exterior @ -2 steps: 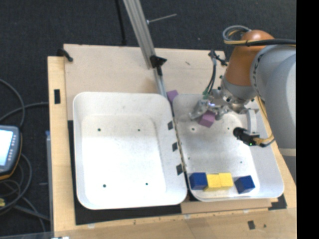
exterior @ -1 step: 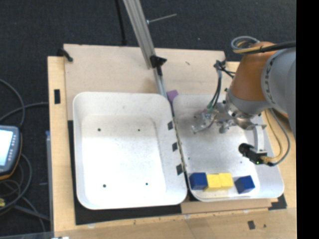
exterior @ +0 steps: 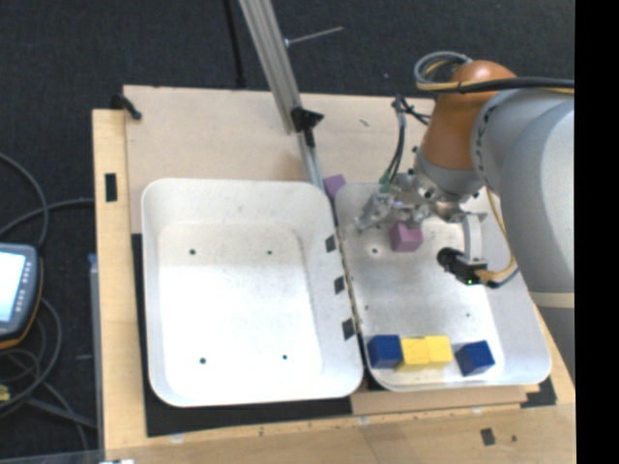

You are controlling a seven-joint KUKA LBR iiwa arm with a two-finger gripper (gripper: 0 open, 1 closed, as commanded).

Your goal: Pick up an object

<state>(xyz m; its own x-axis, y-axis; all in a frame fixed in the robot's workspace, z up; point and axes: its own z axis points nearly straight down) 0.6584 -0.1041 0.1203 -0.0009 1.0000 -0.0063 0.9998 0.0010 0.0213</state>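
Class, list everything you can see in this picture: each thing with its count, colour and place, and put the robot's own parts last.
Bins: 2, white, side by side on the bench; left bin, right bin.
Blue cubes: 2, near edge of right bin.
Yellow block: 1, between the blue cubes.
Purple cubes: 2; one by the hand, one at the right bin's far corner.
Metal rail: 1, grey, slanting above the bins.
Arm: 1, grey with orange band.
Hand: 1, over right bin.

I see lots of room in the left bin [exterior: 174, 259]; three blocks [exterior: 426, 353] crowd the right bin's [exterior: 522, 341] near edge.
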